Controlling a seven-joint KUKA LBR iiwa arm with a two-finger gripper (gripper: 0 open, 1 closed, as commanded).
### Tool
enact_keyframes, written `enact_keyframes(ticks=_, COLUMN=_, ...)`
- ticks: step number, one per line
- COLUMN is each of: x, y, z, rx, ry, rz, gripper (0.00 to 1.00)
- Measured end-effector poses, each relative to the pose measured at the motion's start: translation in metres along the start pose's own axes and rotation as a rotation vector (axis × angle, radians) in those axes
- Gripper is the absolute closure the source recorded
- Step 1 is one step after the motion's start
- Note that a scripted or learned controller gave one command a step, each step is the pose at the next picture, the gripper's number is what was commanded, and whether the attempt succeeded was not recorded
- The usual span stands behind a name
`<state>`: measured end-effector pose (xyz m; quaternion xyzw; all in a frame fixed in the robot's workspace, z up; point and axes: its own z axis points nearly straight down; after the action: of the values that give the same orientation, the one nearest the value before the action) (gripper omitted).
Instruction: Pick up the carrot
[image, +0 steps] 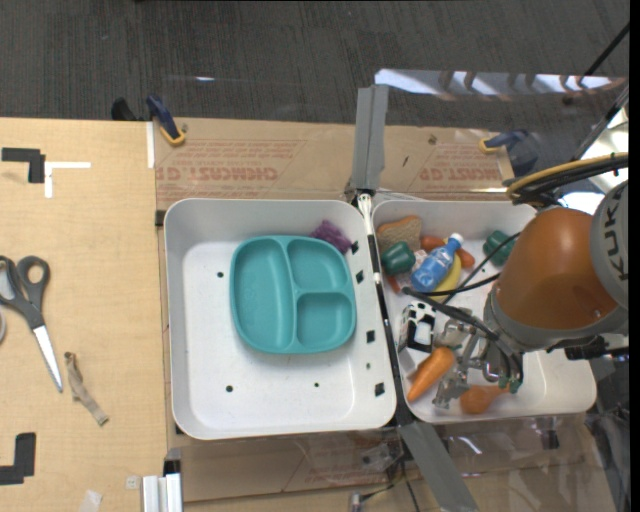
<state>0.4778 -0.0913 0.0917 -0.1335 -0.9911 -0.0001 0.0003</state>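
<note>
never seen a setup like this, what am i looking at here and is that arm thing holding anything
One camera looks down at a slant on a bench. The grey arm with an orange band is a robot reaching in from the right. Its end effector hangs low over the right bin, beside the carrot; whether it grips anything is unclear. That bin also holds a blue bottle and other small toys. The left bin holds a teal divided plate. Scissors lie on the bench.

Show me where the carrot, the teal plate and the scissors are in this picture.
carrot (431, 371): camera view, middle of its orange body, right bin.
teal plate (262, 290): camera view, floor of its largest compartment, left bin.
scissors (35, 307): camera view, pivot where the handles meet the blades.
</note>
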Motion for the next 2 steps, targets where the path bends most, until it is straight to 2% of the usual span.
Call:
enact_keyframes(ticks=1, x=-0.0022, y=-0.0008, z=-0.0099, rx=0.001, ry=-0.006, rz=-0.001, gripper=1.0)
enact_keyframes(ticks=2, x=-0.0031, y=-0.0003, z=-0.0186, rx=0.0, ry=-0.008, rz=-0.003, gripper=1.0)
